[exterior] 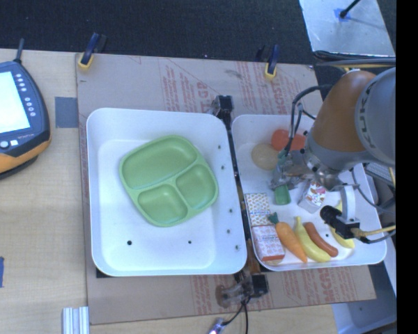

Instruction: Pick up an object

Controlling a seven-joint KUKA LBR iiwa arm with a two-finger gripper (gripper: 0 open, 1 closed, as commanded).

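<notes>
Gripper [287, 175] is low in the right bin [376, 256], over a green block [282, 195]; finger state cannot be determined, and no object is seen in its grasp. Carrot [290, 239], banana [312, 242] and sausage [322, 239] lie at the bin's near edge. Left bin [104, 186] holds a green plate [168, 179].

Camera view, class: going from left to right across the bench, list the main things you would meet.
Orange-and-grey handheld control pendant with a screen → green three-compartment plastic plate → red-and-white printed packet → orange toy carrot → yellow toy banana
</notes>
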